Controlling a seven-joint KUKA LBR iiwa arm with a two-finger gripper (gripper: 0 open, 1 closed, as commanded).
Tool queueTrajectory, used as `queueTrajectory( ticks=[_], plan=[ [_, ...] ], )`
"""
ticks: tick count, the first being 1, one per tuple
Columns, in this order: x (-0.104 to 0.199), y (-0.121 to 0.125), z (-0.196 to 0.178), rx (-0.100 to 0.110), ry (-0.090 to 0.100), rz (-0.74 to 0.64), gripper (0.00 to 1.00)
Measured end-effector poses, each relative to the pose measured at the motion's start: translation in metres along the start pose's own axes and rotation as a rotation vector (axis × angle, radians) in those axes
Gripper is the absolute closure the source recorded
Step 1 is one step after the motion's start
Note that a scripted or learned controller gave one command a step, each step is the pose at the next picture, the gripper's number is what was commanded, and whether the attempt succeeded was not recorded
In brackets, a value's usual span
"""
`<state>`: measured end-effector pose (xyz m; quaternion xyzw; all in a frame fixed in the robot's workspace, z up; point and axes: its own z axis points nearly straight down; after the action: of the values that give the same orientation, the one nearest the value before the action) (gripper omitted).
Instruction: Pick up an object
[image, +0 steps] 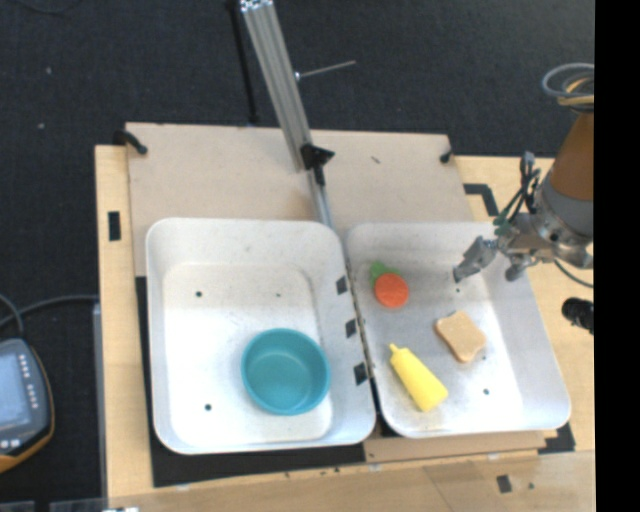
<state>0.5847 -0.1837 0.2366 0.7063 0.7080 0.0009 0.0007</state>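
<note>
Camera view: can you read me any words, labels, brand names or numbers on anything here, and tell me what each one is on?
No text can be read.
Handheld device at the left edge: it has a screen, too small and blurred to read.
Yellow bottle, tomato, bread slice, teal bowl: no label or print visible.
White bins and bench: dark marks, no letters or numbers.

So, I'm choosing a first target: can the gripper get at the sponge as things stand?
Probably yes. The gripper hangs over the right bin, and the tan sponge lies apart from the yellow bottle.
</note>
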Motion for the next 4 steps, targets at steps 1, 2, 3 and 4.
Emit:
queueTrajectory(
  ticks=[1, 2, 3, 4],
  plan=[
    [0.0, 0.0, 0.0, 0.0, -0.001, -0.001, 0.0],
    [0.003, 0.0, 0.042, 0.004, -0.002, 0.002, 0.0],
    [0.005, -0.01, 0.091, 0.006, -0.001, 0.003, 0.0],
    [0.003, -0.008, 0.135, -0.003, -0.006, 0.004, 0.0]
  ],
)
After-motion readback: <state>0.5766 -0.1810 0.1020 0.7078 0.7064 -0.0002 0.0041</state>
